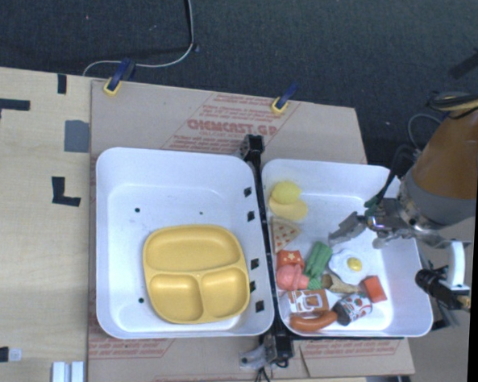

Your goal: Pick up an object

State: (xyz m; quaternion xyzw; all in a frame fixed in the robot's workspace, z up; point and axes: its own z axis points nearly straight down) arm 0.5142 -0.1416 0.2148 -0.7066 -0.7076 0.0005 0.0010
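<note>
Nothing lifted yet. Gripper hanging over the right bin, fingers seemingly apart and empty, though blurred. Toy food heaped along that bin's left and front edges: fried egg nearest. Descent, grasp and lift remaining.
</note>
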